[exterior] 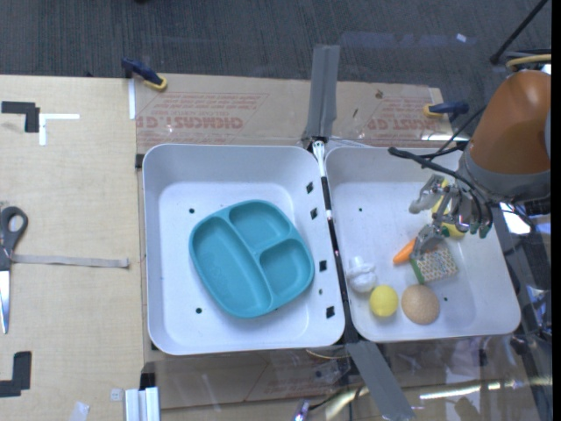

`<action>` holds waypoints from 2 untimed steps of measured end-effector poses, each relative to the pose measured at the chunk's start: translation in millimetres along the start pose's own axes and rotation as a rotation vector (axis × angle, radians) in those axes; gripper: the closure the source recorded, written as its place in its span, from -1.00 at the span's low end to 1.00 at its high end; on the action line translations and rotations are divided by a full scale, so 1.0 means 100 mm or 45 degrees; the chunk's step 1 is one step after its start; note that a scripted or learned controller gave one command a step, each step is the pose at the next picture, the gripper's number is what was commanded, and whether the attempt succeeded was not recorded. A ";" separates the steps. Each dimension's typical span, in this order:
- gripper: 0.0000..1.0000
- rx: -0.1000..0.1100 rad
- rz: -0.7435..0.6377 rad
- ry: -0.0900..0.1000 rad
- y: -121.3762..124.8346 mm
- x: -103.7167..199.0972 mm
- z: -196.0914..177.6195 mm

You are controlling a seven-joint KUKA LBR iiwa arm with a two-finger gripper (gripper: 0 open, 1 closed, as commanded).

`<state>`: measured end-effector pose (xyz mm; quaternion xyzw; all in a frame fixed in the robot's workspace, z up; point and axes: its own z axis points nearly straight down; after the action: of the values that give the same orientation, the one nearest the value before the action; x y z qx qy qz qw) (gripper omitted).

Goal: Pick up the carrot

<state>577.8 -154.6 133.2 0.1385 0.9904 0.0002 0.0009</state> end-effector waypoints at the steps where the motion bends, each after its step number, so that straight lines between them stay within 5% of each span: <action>1: -1.00 0.000 0.038 -0.003 0.32 0.36 0.40; 2: 1.00 -0.001 0.034 -0.011 0.33 0.34 0.29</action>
<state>554.5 -114.1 103.8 0.1517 0.9884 -0.0001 0.0054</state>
